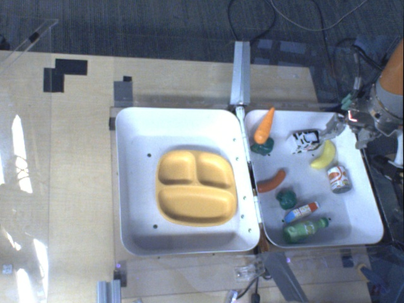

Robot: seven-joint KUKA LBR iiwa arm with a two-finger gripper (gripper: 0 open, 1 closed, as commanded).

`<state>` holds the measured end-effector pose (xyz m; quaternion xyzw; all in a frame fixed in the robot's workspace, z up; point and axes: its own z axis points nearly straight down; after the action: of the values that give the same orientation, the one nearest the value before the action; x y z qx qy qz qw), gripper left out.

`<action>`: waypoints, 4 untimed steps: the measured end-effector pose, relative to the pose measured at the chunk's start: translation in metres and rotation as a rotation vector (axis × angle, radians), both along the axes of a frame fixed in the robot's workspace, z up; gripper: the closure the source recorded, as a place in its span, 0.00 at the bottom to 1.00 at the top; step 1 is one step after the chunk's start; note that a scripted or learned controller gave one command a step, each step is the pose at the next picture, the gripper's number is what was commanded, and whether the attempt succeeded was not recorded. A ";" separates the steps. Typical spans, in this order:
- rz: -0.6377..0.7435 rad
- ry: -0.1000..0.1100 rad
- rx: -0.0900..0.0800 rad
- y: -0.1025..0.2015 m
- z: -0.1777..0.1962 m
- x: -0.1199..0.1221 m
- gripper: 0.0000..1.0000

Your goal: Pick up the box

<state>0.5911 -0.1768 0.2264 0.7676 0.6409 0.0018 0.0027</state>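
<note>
White bins sit side by side; the box lies just left of the gripper in the right-hand one.

Going left to right from the yellow tray [194,187] in the left bin [132,169]: a carrot [266,125], then the black-and-white box [305,141] near the right bin [372,229]'s top edge, then the gripper [334,126] touching or nearly touching it. Whether the hand is open or closed cannot be told.

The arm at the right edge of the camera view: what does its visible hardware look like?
An orange band tops a grey metal wrist section. From it a slim grey gripper extends over the right bin, with a small red-pink light near its base. Dark cables run beside the wrist.
</note>
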 end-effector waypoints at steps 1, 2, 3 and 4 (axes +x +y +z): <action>-0.316 -0.001 0.003 0.037 -0.139 0.008 0.00; -0.436 0.002 0.004 -0.013 -0.115 0.013 0.00; -0.431 0.003 0.004 -0.005 -0.068 -0.034 0.00; -0.425 0.001 0.004 -0.004 -0.057 -0.032 1.00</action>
<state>0.5591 -0.1805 0.1693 0.8856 0.4644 0.0021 0.0012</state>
